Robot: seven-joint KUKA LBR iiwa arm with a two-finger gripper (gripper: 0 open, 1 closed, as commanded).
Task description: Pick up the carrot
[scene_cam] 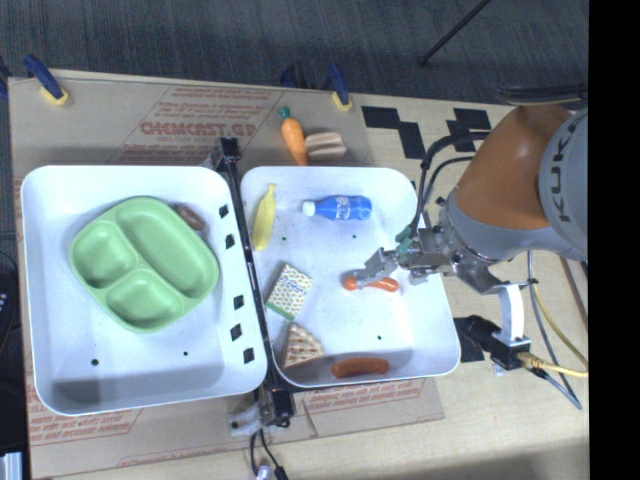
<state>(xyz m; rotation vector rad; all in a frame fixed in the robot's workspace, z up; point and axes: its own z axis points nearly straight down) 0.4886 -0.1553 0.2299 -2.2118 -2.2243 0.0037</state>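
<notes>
Grey metal forms the end effector (380, 265), which we see low in the right bin (425, 343), its tips over a small orange-red item (370, 284); we cannot tell whether it grips anything. Outward in that bin lie a blue bottle (338, 207), a banana (264, 216), a patterned packet (289, 290), a sandwich wedge (300, 346) and a sausage (360, 367). We find the carrot (293, 139) outside both bins, on the worktop (170, 118) just beyond the right bin's far rim, beside a hot dog bun (324, 146). A green divided plate (143, 261) occupies the left bin (60, 368).
</notes>
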